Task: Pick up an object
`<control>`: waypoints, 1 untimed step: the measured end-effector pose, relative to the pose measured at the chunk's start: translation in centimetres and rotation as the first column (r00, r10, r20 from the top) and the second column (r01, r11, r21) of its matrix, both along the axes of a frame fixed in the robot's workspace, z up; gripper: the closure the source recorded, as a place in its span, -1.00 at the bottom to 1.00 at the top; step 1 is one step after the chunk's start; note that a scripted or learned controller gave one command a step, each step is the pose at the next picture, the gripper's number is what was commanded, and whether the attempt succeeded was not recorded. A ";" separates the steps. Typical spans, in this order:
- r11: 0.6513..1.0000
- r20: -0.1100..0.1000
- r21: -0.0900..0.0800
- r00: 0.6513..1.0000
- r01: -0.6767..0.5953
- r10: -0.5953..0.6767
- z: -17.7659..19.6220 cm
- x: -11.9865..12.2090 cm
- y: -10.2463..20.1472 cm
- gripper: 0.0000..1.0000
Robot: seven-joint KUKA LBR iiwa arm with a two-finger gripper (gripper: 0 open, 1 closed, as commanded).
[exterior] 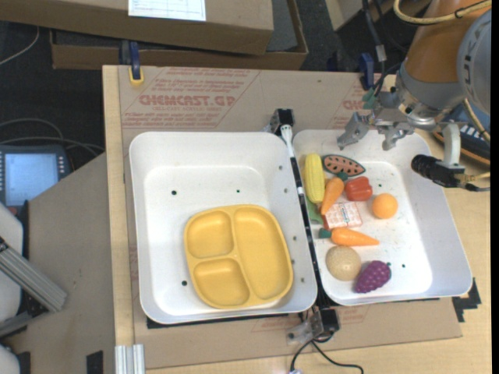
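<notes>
The pincer (373, 133) hangs over the far edge of the right bin (437, 232), its two grey fingers (352, 131) spread wide apart with nothing between them. Just below it, inside that bin, lies a watermelon slice (343, 164), and beside that, against the bin's left wall, an ear of corn (313, 177) standing lengthwise. A small carrot (332, 194) leans next to the corn, touching a red pepper (358, 188), and an orange (384, 206) sits a little to the right of the pepper. Nearer to me there is a small white and red box (343, 216), then a second carrot (355, 238) lying crosswise, and at the near end a pale round potato (342, 262) right beside a bunch of purple grapes (372, 276). The left bin (156, 178) holds a yellow divided plate (236, 255) towards its near side. Both bins rest on a brown cardboard sheet (195, 100) spread over the counter (475, 232). The arm (448, 45), with its orange band, comes in from the upper right.
</notes>
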State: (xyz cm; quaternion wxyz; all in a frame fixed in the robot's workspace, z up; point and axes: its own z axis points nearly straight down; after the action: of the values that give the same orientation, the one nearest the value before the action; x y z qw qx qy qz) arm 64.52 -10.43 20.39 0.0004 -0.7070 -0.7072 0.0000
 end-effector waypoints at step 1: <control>1.000 -0.009 0.001 1.000 0.003 -0.003 -12.6 -5.0 -1.7 -1.00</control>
State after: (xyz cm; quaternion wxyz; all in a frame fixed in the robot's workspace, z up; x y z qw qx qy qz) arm 59.55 -12.13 7.82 0.0040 -0.7082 -0.7060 0.0028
